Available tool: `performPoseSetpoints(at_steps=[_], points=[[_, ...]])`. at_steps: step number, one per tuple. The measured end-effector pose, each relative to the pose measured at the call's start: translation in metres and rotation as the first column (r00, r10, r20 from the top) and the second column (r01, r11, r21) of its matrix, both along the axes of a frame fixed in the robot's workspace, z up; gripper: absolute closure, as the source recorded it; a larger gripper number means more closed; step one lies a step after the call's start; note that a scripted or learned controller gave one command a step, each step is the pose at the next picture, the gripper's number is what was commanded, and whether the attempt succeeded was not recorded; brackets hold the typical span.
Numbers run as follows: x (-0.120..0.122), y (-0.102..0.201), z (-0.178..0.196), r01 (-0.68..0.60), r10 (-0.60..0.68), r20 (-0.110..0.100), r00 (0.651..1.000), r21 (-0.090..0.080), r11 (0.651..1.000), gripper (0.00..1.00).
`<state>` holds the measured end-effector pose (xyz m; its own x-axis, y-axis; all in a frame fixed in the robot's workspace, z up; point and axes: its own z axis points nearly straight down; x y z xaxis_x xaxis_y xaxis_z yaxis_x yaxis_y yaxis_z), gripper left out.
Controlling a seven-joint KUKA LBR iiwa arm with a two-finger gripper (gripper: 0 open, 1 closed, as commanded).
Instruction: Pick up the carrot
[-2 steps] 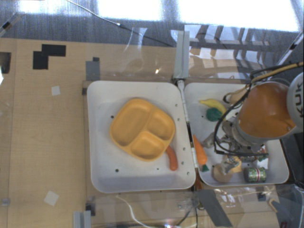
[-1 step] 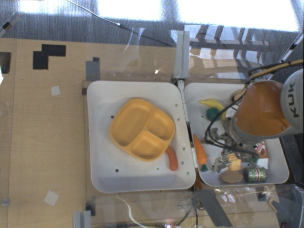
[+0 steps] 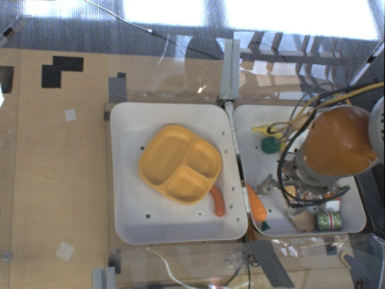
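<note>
The carrot (image 3: 257, 206) is orange with a small green tip at its near end. It lies in the right bin (image 3: 355, 221), close along that bin's left wall, toward the front. My gripper (image 3: 305, 191) hangs over the middle of the right bin, under the arm's orange band (image 3: 337, 140), a short way to the right of the carrot. The wrist and cables cover the gripper from above. Nothing can be seen held in it.
A yellow divided plate (image 3: 180, 164) sits in the left bin (image 3: 129, 221), with a brown sausage (image 3: 218, 201) at its front right edge. The right bin also holds a green ball (image 3: 271, 146), a yellow piece (image 3: 263, 129), a green can (image 3: 329, 221) and a tan item (image 3: 304, 221).
</note>
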<state>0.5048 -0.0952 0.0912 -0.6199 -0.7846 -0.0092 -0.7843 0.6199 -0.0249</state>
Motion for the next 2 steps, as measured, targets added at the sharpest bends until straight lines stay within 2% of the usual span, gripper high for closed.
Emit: performPoseSetpoints(at_steps=[1,2], points=[[0.005,0.0,0.0,-0.552,0.552,-0.011,0.834,-0.008,0.834,0.0],[-0.016,0.009,0.031,-0.488,0.488,-0.018,0.873,0.006,0.873,0.0]])
